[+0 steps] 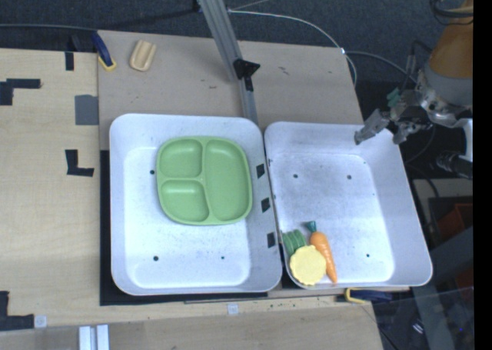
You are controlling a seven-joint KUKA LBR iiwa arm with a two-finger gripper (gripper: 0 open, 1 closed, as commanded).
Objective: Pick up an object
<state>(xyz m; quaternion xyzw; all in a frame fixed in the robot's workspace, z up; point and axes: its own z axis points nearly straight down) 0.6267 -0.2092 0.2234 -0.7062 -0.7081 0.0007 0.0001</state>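
Left white bin (pixel 131 210): pale green three-compartment plastic plate (pixel 204 180), lying flat. Right white bin (pixel 384 210), near-left corner: orange toy carrot (pixel 324 255), long axis running near-to-far, green top at the far end, touching a round yellow disc (pixel 307 265) with a green piece (pixel 293 241) beside. End effector (pixel 377 127) over the right bin's far-right corner; jaw state: cannot tell.

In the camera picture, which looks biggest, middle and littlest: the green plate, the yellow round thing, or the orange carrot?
1. Green plate, biggest by far.
2. Yellow round thing.
3. Orange carrot, thinnest, though about as long as the yellow thing is wide, so those two are close.
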